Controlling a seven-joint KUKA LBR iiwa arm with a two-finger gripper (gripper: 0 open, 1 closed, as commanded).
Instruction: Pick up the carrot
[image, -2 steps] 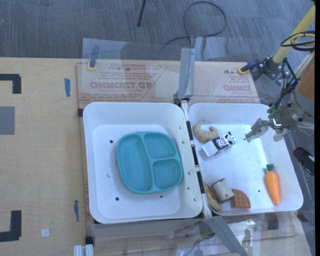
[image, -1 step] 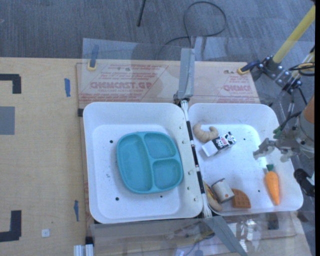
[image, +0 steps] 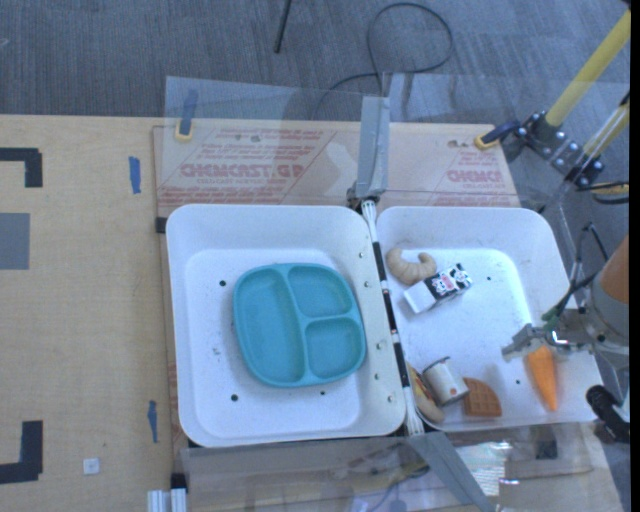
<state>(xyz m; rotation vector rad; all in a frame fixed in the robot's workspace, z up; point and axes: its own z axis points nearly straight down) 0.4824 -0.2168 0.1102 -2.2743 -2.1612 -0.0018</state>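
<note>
Carrot (image: 543, 377) x1 in rt bin (image: 530, 232), pincer (image: 537, 340) touching its top

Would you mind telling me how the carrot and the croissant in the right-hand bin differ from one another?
The carrot is bright orange; the croissant is pale tan. The carrot is a straight, tapered cone, while the croissant curves in a crescent. The carrot lies near the bin's right side, right by the gripper; the croissant lies near the divider at the far left, away from the arm. Both rest on the floor of the right bin.
</note>
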